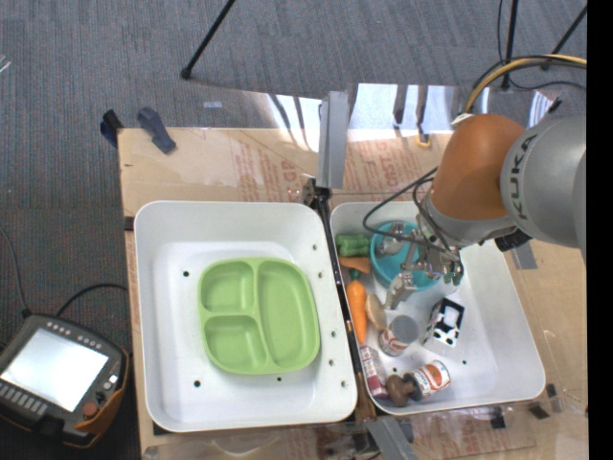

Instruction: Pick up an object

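Grey carpet around a brown counter, seen from above.

From my feed I see the floor (287, 36) covered in a dark grey ribbed carpet, with thin black stand legs (213, 29) slanting across it at the top. The counter (239, 166) has a brown, board-like top with faint reddish print, and a blue clamp (155, 128) sits at its far left corner. A bright strip of reflected light (383, 103) lies along its far edge. At lower left a handheld control pendant (59, 377) with a pale glowing screen rests on the carpet, its black cable (24, 276) curling away beside it.
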Controlling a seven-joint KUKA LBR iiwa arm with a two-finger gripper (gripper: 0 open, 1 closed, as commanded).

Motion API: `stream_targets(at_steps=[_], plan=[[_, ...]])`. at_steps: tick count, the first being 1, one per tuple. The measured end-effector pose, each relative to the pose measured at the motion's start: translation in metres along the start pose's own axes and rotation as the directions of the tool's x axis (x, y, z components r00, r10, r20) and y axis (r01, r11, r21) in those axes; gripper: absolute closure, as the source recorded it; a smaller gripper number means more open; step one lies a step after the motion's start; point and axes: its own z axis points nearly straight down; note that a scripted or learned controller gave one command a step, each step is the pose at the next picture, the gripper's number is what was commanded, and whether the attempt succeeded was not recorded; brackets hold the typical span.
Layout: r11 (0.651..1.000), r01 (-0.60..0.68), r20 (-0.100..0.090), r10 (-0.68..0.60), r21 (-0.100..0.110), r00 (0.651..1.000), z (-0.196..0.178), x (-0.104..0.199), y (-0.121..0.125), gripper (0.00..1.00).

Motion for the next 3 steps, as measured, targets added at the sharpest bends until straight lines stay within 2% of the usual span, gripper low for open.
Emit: stream_targets(at_steps=[1, 2, 3], plan=[[1.000, -0.007, -0.006, 0.007, 0.001, 1.000, 0.002, 0.068, -0.032, 0.00], [0.999, -0.033, -0.003, 0.033, 0.000, 0.999, 0.002, 0.005, 0.011, 0.00], [0.971, -0.238, -0.004, 0.238, 0.002, 0.971, 0.001, 0.029, -0.038, 0.00]])
